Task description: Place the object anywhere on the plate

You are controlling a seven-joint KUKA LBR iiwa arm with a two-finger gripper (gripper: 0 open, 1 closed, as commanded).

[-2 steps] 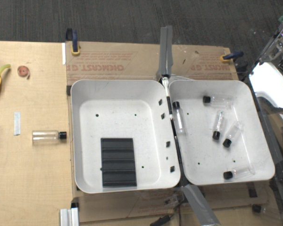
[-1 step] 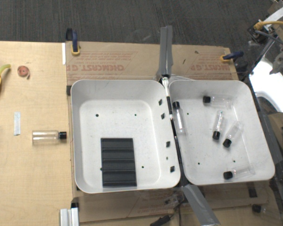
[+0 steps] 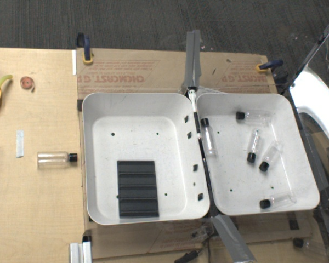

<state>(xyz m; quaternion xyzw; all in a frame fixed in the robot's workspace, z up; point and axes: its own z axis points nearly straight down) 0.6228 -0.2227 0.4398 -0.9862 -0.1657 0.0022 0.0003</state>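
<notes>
Two white bins side by side on the table (image 3: 38, 212), black ribbed plate (image 3: 137, 189) in left bin (image 3: 96, 111), five clear black-capped vials (image 3: 256, 144) scattered in right bin (image 3: 301, 147), another vial (image 3: 57, 158) lying on the table left

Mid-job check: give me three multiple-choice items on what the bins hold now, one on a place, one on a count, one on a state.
1. The black ribbed plate lies in:
A. the left bin
B. the right bin
C. the bench outside both bins

2. Clear vials with black caps in the right bin:
A. two
B. five
C. eight

3. The vial on the bench left of the bins is:
A. standing upright
B. lying on its side
C. resting on the plate

Answers: 1 A, it sits on the left bin's floor near the front; 2 B, five caps show; 3 B, its cap points sideways.
</notes>
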